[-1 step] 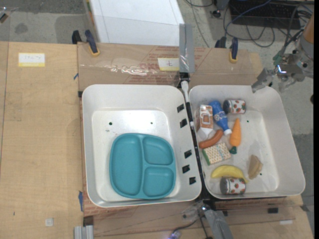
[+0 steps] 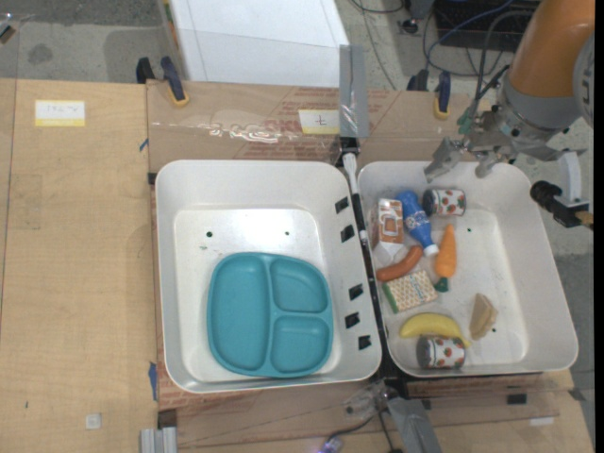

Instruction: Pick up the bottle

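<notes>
While my gripper (image 2: pixel 467 156) hangs with jaws apart and empty above the right bin's (image 2: pixel 552 253) far rim, the blue bottle (image 2: pixel 416 218) lies flat between the carton (image 2: pixel 391 221) and carrot (image 2: pixel 445 252), so I should straddle its narrow width.

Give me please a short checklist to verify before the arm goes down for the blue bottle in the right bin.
1. Bottle in sight, lying in the right bin: ok.
2. Gripper over the bottle: not ok, it hangs over the bin's far rim, beyond the bottle.
3. Jaws open and holding nothing: ok.
4. Free room around the bottle: not ok, the small carton lies against one side and the can sits near the other.
5. Bottle's cap end free: cannot tell, the carrot and the sausage lie very near it.
</notes>
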`<control>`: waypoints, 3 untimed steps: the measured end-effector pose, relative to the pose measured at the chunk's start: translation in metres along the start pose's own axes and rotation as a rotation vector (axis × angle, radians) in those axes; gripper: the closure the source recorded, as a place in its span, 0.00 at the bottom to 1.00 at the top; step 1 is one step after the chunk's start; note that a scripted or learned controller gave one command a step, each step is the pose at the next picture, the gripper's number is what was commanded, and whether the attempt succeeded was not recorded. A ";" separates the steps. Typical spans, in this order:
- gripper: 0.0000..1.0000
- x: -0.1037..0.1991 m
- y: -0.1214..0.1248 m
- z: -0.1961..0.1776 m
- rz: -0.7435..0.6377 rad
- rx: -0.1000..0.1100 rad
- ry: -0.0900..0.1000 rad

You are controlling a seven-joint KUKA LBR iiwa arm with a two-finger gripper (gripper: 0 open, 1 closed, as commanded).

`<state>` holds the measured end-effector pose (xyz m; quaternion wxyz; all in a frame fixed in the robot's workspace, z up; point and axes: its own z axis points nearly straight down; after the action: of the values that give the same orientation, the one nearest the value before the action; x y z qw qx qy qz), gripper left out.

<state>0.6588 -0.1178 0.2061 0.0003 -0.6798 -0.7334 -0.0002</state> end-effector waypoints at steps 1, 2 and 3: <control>0.00 0.017 -0.008 0.080 0.008 -0.032 -0.009; 0.00 0.044 -0.015 0.090 -0.089 -0.050 -0.021; 0.00 0.043 -0.006 0.092 -0.038 -0.040 -0.016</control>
<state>0.6496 -0.0752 0.1142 -0.0192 -0.6657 -0.7459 -0.0094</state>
